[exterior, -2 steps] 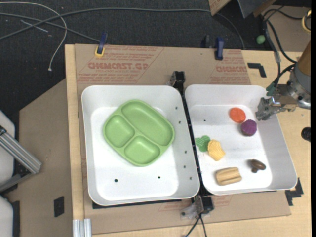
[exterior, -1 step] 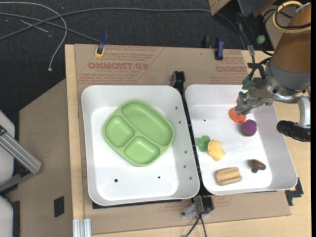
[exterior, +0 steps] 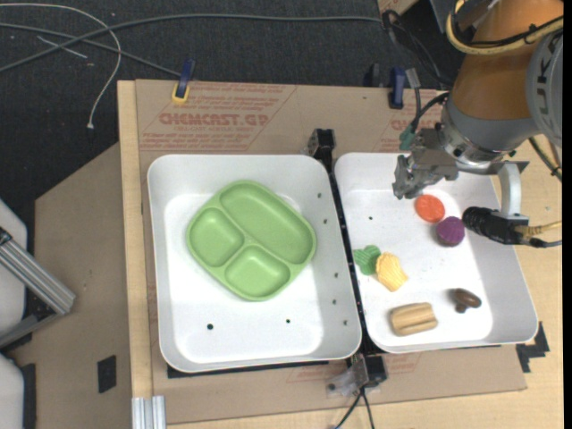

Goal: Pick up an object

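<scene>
Camera view: orange piece [exterior: 430, 207] beside claw [exterior: 407, 186].

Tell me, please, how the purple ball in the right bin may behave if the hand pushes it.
The purple ball looks round, so it probably rolls. The orange piece sits close beside it, so it may bump that. It looks small, likely light.

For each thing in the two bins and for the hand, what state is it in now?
hand: above the right bin, holding nothing visible
green divided plate: flat in the left bin
orange piece: loose
purple piece: loose
tan block: lying flat
</scene>
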Motion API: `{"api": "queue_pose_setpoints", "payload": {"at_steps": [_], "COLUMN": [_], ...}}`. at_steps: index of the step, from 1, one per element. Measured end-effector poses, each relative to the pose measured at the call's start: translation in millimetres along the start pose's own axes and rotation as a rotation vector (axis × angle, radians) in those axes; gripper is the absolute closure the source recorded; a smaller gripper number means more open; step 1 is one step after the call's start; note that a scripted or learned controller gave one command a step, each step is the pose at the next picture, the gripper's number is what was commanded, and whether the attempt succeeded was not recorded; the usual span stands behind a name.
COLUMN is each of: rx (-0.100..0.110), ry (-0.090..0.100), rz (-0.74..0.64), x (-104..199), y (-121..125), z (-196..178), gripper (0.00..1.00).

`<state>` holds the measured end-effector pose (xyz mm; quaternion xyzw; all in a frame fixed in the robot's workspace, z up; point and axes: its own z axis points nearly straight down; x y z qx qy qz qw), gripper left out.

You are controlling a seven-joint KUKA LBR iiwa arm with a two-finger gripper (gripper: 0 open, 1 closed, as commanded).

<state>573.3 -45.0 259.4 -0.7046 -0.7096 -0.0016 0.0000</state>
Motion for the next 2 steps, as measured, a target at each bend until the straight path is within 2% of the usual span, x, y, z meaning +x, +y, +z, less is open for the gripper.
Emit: {"api": "queue_pose_setpoints", "payload": {"at_steps": [1,2], "rx": [0.002,0.001], "ry": [0.000,0.000], "rz": [0.001,0.002], "x": [53.6,99.0], "y": [13.8,15.0], "z": [15.7,15.8], "gripper": [1.00,1.00]}}
